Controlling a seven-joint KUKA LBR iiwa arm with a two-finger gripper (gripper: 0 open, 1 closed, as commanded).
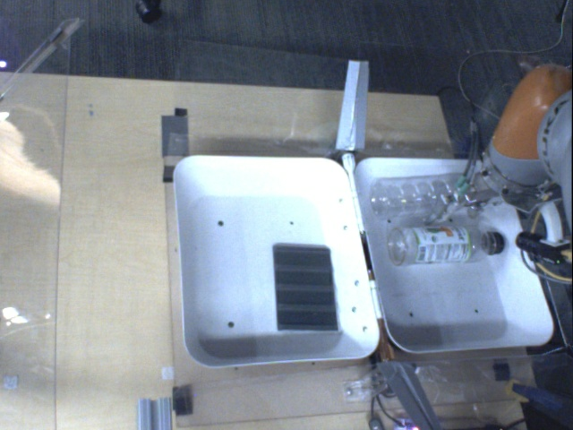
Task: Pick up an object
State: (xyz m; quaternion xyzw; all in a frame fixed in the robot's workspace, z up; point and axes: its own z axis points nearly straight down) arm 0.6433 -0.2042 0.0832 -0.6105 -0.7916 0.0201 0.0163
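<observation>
Two white bins sit side by side on the wooden bench: the left bin (pixel 206 240) holds a dark ribbed block (pixel 305 287) lying flat toward its near right part. In the right bin (pixel 528 321), a clear tray with round pockets (pixel 414 195) lies along the far wall, and just in front of it a clear bottle (pixel 440 245) with a green-and-white label lies on its side, dark cap pointing right. The gripper (pixel 467 192) hangs over the tray's right end, just behind the bottle, below the arm's orange band (pixel 528 110); whether it is parted or closed I cannot tell.

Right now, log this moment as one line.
arm: over right bin | clear bottle: lying in right bin | clear tray: behind bottle | dark ridged block: left bin
</observation>
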